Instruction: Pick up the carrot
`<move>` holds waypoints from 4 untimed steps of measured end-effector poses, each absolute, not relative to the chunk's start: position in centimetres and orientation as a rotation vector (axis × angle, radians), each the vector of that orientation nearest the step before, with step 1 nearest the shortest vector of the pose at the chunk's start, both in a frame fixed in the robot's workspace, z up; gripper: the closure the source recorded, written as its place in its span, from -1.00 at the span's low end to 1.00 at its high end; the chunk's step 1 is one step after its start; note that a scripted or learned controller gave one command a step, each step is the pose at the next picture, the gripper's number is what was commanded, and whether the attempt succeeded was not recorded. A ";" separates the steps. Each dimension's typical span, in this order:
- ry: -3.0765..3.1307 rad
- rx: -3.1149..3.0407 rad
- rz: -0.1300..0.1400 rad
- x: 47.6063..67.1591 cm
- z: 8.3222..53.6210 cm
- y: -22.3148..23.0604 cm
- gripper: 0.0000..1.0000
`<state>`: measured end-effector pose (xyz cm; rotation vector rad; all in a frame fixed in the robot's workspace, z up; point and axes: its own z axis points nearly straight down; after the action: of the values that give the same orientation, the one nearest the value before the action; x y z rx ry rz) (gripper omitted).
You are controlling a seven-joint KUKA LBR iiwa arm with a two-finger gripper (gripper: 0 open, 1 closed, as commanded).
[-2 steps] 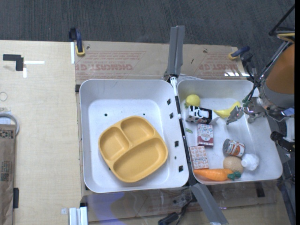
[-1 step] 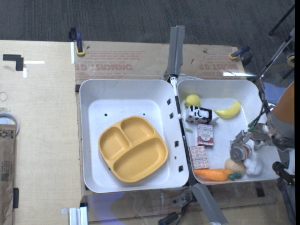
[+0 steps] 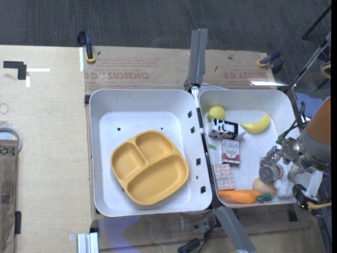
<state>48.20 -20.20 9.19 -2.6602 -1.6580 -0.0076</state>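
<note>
The carrot (image 3: pixel 239 196) is orange with a green stem end and lies along the front wall of the right bin (image 3: pixel 284 101). My gripper (image 3: pixel 269 168) hangs over the right part of that bin, above and to the right of the carrot, just over a beige egg-shaped object (image 3: pixel 261 185). Nothing shows between the gripper and the carrot but a short gap.
The right bin also holds a yellow lemon (image 3: pixel 216 112), a banana (image 3: pixel 256 124), a black-and-white carton (image 3: pixel 224 128) and two small red-and-white packets (image 3: pixel 230 152). A yellow divided plate (image 3: pixel 149 166) lies in the left bin (image 3: pixel 105 141).
</note>
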 end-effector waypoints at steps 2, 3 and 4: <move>-1.487 -2.765 0.007 61.8 10.0 -19.6 1.00; -1.777 -2.592 0.003 65.9 19.0 -19.5 1.00; -1.777 -2.592 0.004 65.9 19.0 -19.5 -1.00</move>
<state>65.91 -19.52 18.97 -2.5915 -1.7771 0.0036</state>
